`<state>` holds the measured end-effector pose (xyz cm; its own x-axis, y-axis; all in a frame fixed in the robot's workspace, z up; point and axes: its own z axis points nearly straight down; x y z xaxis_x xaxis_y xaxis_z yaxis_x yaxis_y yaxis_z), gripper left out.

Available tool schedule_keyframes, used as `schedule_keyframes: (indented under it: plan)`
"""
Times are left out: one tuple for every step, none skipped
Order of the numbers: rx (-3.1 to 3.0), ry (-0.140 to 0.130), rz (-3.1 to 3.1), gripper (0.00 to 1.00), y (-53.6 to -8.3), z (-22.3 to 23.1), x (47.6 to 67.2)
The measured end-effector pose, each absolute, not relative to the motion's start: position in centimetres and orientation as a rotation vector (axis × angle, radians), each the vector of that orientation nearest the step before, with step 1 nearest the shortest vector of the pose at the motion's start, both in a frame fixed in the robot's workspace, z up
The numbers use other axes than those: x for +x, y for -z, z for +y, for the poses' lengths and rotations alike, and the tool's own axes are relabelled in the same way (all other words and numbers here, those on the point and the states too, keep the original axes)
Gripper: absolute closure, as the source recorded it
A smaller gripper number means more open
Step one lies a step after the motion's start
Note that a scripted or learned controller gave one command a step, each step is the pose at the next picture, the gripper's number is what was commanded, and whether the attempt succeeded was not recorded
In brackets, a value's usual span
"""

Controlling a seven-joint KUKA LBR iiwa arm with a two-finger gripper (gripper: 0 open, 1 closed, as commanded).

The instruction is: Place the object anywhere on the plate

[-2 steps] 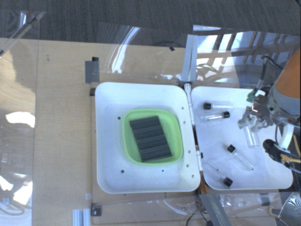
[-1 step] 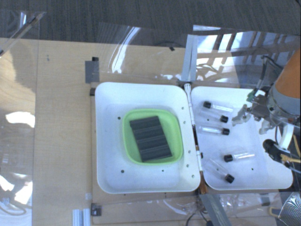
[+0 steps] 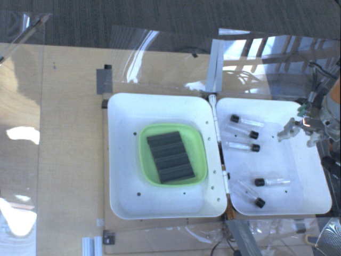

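Left bin (image 3: 122, 196) holds the green plate (image 3: 146, 167) with a dark ribbed block (image 3: 170, 157) lying on it, so something already sits on the plate, though whether that block counts as the task object is a judgement call. Right bin (image 3: 314, 199) has five clear black-capped tubes (image 3: 245, 122) loose on its floor, well apart from the plate. Gripper (image 3: 299, 129) hovers at the right bin's upper right edge with nothing visible between its fingers; open or closed can't be told, and if a tube is the target, pick and transfer are both left.
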<state>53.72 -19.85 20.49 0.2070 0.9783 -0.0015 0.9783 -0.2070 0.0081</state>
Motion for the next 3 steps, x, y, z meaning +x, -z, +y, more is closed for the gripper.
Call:
schedule_keyframes:
  plan:
    - [2.538, -0.01, 1.835, 0.0, -34.3, -19.7, 52.3]
    - [2.632, -0.014, 1.692, 0.0, -43.8, -19.0, 48.9]
    - [2.753, -0.009, 1.499, 0.0, -43.6, -15.4, 48.9]
